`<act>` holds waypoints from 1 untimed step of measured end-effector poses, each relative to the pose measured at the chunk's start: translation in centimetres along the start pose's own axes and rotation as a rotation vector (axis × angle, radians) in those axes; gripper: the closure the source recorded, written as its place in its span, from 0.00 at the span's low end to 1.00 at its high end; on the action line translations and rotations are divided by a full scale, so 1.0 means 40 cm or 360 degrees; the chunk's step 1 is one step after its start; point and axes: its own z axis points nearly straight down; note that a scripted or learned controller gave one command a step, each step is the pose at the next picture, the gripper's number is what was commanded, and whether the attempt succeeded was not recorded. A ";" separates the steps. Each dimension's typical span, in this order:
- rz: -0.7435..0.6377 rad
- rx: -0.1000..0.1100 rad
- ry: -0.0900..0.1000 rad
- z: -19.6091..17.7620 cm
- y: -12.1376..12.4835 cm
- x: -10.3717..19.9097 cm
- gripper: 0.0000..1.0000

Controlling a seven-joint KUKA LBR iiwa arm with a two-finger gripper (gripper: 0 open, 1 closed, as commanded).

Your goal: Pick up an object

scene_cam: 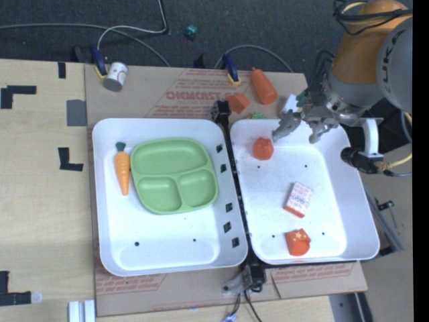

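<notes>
In the right bin [348, 206] lie three things: a small red-orange ball-like piece [263, 148] near the back left, a red and white packet [299, 198] in the middle, and a red-orange chunk [297, 241] near the front. My gripper [299, 129] hangs over the bin's back edge, to the right of the ball-like piece and apart from it. Its two fingers are spread wide with nothing between them. The left bin [107, 200] holds a green divided plate [175, 175] and a toy carrot [122, 170] beside it.
Behind the bins on the cardboard lie an orange carrot-shaped piece [263, 86], a small orange block [239, 102] and a small can [115, 75]. Blue clamps [232, 72] and cables run along the back edge. A black divider [231, 180] separates the bins.
</notes>
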 end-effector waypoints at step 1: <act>0.0000 0.0004 0.0001 0.356 0.092 0.040 0.00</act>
